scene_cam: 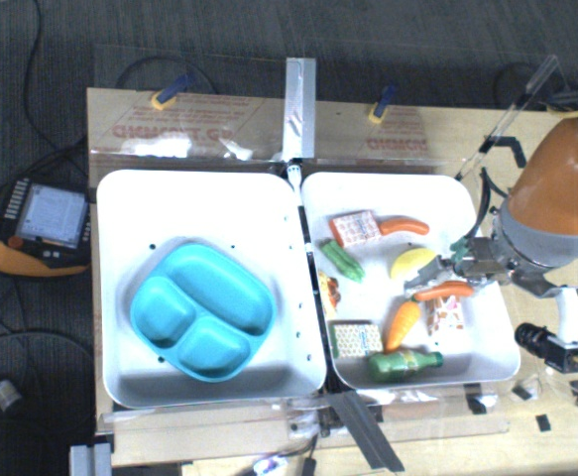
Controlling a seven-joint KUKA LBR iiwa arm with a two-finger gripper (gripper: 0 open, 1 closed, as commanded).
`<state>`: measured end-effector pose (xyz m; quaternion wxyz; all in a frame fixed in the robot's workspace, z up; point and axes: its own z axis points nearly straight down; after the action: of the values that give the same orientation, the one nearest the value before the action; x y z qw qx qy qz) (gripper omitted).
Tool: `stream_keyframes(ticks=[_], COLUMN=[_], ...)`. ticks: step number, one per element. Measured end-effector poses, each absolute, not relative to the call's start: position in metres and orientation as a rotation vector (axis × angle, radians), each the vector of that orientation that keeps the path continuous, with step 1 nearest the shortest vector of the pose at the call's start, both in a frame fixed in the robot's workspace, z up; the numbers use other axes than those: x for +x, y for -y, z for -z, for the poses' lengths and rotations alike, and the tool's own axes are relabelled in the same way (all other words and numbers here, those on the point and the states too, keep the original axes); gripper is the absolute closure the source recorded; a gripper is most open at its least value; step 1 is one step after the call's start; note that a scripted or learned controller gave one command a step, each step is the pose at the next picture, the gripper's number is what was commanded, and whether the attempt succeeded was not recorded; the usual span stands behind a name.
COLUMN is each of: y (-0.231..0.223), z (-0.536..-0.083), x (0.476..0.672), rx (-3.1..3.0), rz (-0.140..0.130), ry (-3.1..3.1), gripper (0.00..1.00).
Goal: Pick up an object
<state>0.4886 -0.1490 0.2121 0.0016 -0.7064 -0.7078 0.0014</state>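
my gripper (445, 264): over right bin (487, 360) | fingers: cannot tell their spread | yellow banana (411, 262) at my 9 o'clock | orange sausage (443, 291) at 6

Gripper (456, 263) low over right bin (487, 365), fingers hard to resolve. Yellow lemon (412, 261) just left of it, orange hot dog (445, 291) just below. Carrot (402, 323) and green bottle (404, 363) further below-left. Blue divided tray (204, 308) far left, in left bin (130, 196).
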Motion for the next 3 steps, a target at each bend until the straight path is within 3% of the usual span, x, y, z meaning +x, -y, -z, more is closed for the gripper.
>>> stream_keyframes(ticks=[1,2,3], y=[0.138,0.119,0.115], z=[-0.11,-0.089,-0.099], x=[0.486,0.487,0.489], rx=[-2.208,-2.141,-2.133], rz=[0.001,0.006,0.014], ry=[2.234,2.317,2.316], gripper=[0.0,0.0,1.0])
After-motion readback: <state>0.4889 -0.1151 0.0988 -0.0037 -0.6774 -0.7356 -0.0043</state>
